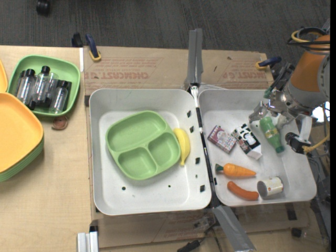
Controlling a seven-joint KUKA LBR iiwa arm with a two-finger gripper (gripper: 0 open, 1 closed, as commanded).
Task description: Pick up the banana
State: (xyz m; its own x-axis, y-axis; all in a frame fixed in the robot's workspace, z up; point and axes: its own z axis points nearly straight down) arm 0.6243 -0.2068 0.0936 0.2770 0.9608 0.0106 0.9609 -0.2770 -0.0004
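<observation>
Yellow, and one of a kind here: a single banana [182, 145] lies in the left white bin [105, 193], pressed against the right rim of the one green divided plate [143, 152]. The plate is the landmark for everything else. It has three compartments and sits tilted in the middle of that bin.

To the plate's right, past the divider where the two bins meet, the right white bin [299, 188] holds several loose things: one pink packet [222, 139], one black-and-white box [247, 140] just beside it, one carrot [239, 169], one reddish sausage-like piece [242, 191] below the carrot, and one small white cup [270, 187] on its side touching that piece. Farthest right of the plate is one green bottle [271, 132], lying under the gripper [272, 115], well away from the banana. Whether the fingers are apart or together on the bottle I cannot tell.

To the plate's upper left, off the bins, one green square tray [18, 70] carries several dark-capped bottles [43, 90], about five. Left of the plate is a stack of orange plates [18, 140]. Two clamps grip the cardboard behind the plate: one [93, 49] at the upper left, one [268, 63] at the upper right.
</observation>
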